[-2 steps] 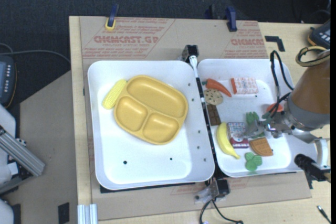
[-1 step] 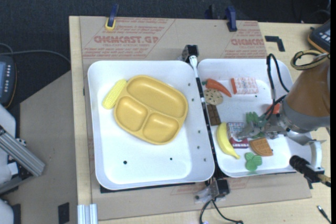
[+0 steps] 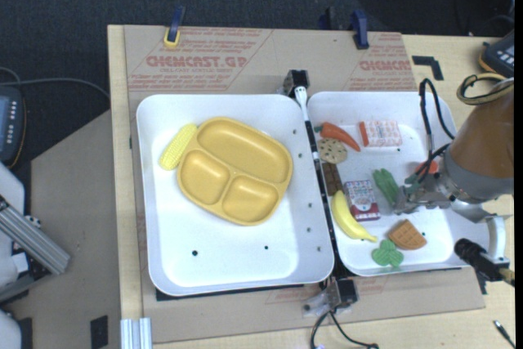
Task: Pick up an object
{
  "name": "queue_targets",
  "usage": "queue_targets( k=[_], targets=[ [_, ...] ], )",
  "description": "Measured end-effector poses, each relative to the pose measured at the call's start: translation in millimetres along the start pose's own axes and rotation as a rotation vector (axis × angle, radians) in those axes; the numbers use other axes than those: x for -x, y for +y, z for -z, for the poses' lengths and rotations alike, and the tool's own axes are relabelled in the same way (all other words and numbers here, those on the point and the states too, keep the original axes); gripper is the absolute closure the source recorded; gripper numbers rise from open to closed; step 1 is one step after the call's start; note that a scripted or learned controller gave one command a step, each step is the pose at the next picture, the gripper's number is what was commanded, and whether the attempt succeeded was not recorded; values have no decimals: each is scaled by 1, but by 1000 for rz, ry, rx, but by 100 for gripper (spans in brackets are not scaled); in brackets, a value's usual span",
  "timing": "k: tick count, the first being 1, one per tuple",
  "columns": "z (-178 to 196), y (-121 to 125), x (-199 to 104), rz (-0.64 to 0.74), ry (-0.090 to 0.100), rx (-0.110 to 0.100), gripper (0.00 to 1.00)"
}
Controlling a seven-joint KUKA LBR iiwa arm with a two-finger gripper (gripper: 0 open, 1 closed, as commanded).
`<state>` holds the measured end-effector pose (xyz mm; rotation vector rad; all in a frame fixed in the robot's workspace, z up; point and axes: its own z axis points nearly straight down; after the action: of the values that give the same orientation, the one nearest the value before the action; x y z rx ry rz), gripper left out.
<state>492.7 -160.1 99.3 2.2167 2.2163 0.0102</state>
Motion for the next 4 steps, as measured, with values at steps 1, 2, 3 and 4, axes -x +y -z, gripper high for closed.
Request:
queue_targets(
  k=[1, 2, 3, 4],
  targets=[
    [63, 4, 1, 1, -2, -4, 100],
    [107, 3, 1, 1, -2, -3, 100],
    [127, 5, 2, 2, -2, -5, 100],
    [136, 40, -37, 5, -1, -5, 100]
  ],
)
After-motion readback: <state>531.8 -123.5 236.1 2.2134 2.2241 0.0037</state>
